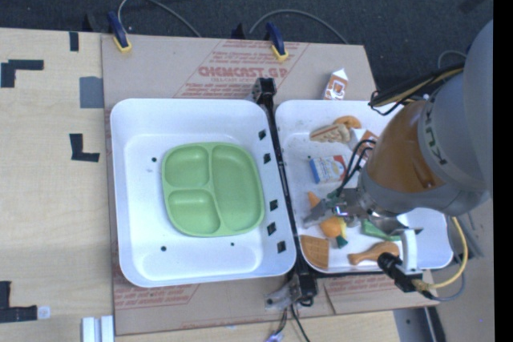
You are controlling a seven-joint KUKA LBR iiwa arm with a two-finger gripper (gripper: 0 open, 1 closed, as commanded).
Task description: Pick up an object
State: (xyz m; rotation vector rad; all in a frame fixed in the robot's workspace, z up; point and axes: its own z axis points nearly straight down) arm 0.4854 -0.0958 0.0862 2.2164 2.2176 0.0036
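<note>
Gripper (335,212), fingers spread open, hangs above a small orange toy (332,227), light, hard and slick—pinch its middle.

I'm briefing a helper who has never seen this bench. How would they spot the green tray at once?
Look at the left bin of the two white ones side by side. The green tray lies flat in its middle. It is pale green, rounded at the corners and divided into three compartments, while the small toy foods all lie in the right bin, where the arm reaches.
</note>
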